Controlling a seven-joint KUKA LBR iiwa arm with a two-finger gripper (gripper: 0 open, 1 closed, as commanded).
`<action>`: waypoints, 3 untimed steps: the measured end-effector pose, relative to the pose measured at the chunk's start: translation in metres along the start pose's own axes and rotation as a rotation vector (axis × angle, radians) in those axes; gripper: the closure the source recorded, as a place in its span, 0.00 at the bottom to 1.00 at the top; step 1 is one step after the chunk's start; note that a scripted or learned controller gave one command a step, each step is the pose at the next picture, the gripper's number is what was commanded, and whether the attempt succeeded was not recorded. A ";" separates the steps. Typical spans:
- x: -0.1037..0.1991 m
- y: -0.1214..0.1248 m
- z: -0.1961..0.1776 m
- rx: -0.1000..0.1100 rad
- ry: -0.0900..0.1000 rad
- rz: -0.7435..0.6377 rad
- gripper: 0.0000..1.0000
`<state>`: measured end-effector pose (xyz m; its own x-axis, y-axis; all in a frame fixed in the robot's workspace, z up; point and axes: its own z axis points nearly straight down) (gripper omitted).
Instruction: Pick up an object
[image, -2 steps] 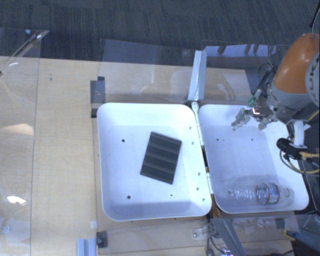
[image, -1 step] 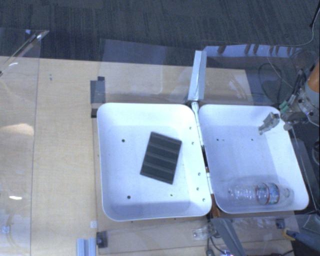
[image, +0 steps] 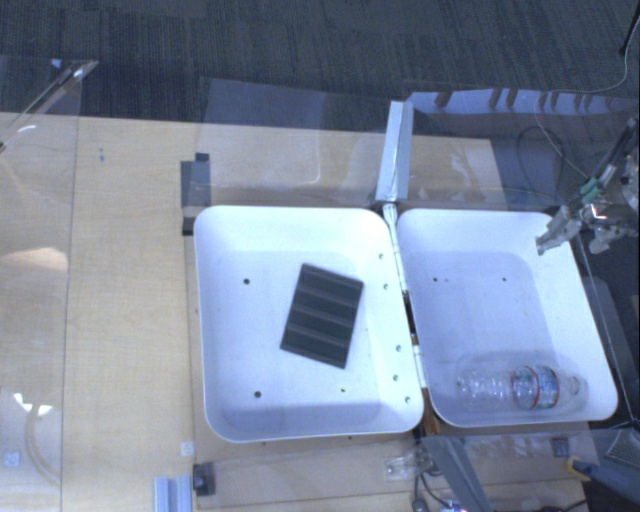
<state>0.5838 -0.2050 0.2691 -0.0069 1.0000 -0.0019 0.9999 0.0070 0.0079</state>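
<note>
On the worktop (image: 110, 330), at the centre of the camera view: two shallow white bins set side by side, rims touching along the middle seam.

Left bin (image: 230, 400): one dark ribbed rectangular block (image: 321, 315), lying flat near the bin's centre, long axis tilted toward 1 o'clock, clear of all walls.

Right bin (image: 480, 250): one clear plastic bottle (image: 518, 386), lying on its side at 5 o'clock within the bin, close to the near wall, cap end toward 3 o'clock.

Gripper (image: 556, 236): at 3 o'clock of the view, poised over the far right corner of the right bin, at about 1 o'clock of that bin. Finger state: cannot tell, detail too small. Nothing seen held. Well apart from both objects.

Step in hand, as judged: approach phase; no object grasped yet. Nearest candidate: the bottle. Next move calls for travel toward 6 o'clock, alignment across the bottle's narrow width, then descent. Risk: round, light body likely to roll or slip on closing.

Markings: band label around the bottle, dark with a reddish patch; text not readable. No legible writing on the block or bins.
</note>
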 end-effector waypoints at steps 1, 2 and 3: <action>0.118 0.037 0.113 0.006 0.003 0.105 0.00; 0.067 0.007 0.060 0.002 0.001 0.071 0.00; 0.093 -0.042 0.178 -0.001 0.002 0.250 0.00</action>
<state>0.5430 -0.1124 0.0901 0.2404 0.9707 0.0019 0.9706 -0.2404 0.0088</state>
